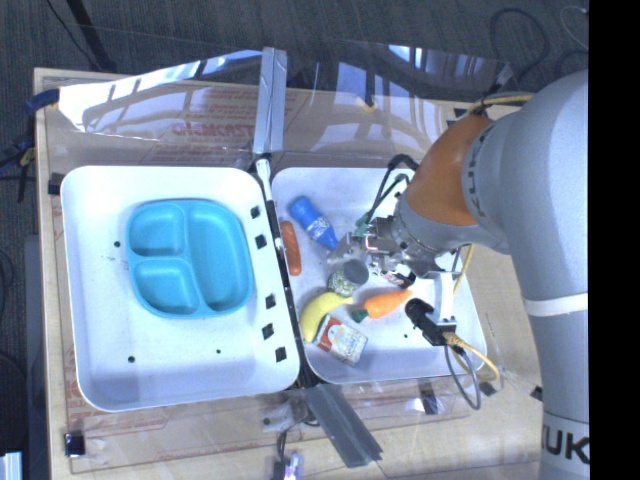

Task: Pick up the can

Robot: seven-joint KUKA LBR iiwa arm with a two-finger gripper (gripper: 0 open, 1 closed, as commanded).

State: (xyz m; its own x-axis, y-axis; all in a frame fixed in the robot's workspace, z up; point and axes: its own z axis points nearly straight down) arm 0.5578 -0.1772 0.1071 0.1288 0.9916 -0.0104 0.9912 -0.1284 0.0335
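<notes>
The can [346, 277], small with a grey top and greenish side, stands near the middle of the right bin [330, 183]. My gripper [366, 249] hangs just above and to the right of it, close to its top. The wrist and grey arm [470, 193] with the orange band cover the right part of that bin. Whether the gripper touches the can is not clear.
Around the can lie a blue bottle [313, 222], a red sausage [290, 247], a yellow banana [316, 313], an orange carrot [387, 304] and a small red and green carton [344, 341]. The left bin [90, 318] holds a blue divided tray [190, 256].
</notes>
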